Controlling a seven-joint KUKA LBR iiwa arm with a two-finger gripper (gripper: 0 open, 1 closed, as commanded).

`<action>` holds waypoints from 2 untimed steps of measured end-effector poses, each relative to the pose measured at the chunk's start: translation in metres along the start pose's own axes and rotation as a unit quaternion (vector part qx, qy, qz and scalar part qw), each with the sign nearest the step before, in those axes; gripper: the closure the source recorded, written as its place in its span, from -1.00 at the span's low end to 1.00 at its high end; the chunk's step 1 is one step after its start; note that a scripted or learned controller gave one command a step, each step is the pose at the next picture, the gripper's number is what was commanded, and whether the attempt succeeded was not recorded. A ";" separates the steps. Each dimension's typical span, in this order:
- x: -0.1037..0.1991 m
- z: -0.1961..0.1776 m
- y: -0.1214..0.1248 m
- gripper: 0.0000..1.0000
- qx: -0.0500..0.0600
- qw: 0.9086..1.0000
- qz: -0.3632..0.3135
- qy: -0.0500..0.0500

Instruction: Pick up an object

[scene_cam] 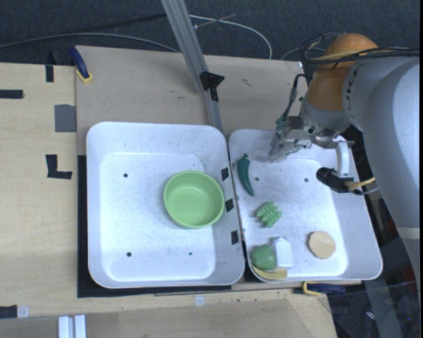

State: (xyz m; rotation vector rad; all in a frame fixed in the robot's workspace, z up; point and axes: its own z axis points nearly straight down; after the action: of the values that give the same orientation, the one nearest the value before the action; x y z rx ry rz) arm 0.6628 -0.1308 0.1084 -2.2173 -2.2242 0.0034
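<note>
Right of center, the gripper (pixel 280 148) hangs over the right bin's (pixel 352 217) upper left corner, its grip state unclear, near a green pepper (pixel 244 174), with a tan disc (pixel 322 244) lower right.

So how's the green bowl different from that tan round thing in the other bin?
The green bowl is larger and hollow, open side up; the tan round piece is smaller and looks flat. The bowl sits alone in the left bin; the tan piece lies in the right bin among other items. Both are round.
</note>
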 end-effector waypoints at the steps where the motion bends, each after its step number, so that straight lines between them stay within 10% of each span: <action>1: -0.004 -0.045 0.004 1.00 -0.002 1.000 0.001 0.000; 2: 0.004 -0.092 0.009 1.00 -0.003 1.000 0.001 0.000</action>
State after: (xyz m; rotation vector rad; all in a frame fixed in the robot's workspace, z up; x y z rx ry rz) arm 0.6719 -0.1263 0.2008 -2.2209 -2.2256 -0.0037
